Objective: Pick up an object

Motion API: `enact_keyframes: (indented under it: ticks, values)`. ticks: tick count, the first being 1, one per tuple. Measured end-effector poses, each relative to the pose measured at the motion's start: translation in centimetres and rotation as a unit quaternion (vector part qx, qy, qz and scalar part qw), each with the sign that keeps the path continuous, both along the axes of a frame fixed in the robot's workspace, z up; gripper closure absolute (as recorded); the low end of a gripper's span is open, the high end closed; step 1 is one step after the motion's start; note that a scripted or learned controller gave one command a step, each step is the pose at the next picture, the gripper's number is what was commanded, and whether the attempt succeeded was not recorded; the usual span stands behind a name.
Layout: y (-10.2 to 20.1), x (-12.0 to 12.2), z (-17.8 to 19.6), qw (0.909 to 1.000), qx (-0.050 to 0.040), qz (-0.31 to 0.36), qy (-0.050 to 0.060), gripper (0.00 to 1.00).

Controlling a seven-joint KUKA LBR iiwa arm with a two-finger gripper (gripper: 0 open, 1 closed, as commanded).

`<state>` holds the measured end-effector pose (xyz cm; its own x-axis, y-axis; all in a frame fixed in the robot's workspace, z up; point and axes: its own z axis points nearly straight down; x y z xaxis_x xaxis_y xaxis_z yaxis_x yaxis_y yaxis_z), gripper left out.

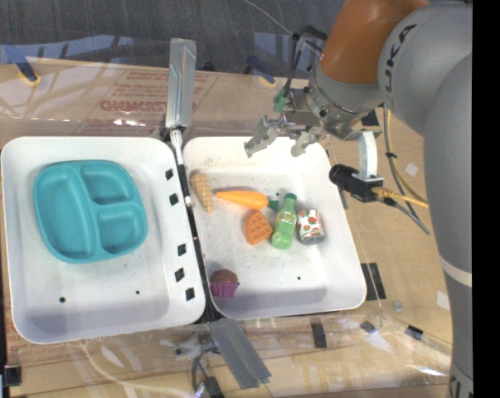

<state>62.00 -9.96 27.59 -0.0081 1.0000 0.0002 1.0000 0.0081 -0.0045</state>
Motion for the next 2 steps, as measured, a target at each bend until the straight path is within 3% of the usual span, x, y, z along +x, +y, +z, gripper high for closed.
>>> enact_keyframes:
  ticks: [1,2]
  values:
    - [-0.5,-5.6,-12.9,0.9855,0.0017,0.169,0.002,0.0]
    - [-2.4,-5.5,-18.5,0.9938,0.0006,-0.111,0.001,0.0]
